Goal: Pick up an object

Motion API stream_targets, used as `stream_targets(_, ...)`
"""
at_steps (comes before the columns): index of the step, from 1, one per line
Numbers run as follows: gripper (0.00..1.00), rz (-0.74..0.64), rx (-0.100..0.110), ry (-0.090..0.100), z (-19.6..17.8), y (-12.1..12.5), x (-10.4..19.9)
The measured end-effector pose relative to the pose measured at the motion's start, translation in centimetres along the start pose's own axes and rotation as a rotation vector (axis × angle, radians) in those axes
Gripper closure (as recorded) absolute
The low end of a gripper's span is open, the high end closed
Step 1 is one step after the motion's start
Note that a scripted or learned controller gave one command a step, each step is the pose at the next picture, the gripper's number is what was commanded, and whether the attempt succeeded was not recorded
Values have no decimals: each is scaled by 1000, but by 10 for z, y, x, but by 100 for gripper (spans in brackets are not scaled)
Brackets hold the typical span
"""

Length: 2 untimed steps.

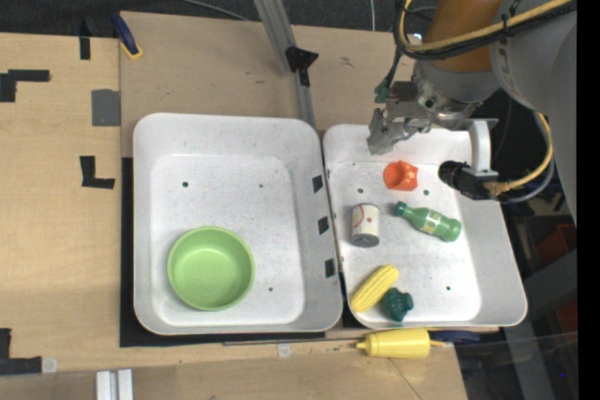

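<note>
My gripper (382, 138) hangs over the far left corner of the right bin (487, 295), above and to the left of a small orange cup (401, 174). Nothing shows between its fingers. In the same bin lie a green bottle (429, 221), a small can (365, 225) with a red label, a yellow corn cob (373, 287) and a dark green piece (397, 303). The left bin (225, 140) holds a light green bowl (211, 267) at its near left.
A yellow mustard bottle (397, 344) lies on the bench just in front of the right bin. A grey metal pole (272, 9) slants across the bench behind the bins. Cables loop near the arm's wrist at the upper right.
</note>
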<state>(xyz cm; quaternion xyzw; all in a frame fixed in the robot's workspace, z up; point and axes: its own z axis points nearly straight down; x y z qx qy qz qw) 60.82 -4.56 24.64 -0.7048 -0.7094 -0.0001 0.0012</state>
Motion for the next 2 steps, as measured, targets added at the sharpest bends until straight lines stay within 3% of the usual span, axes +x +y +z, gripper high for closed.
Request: stream_targets(2, 100, 0, 4, -1, 14, -41, 101)
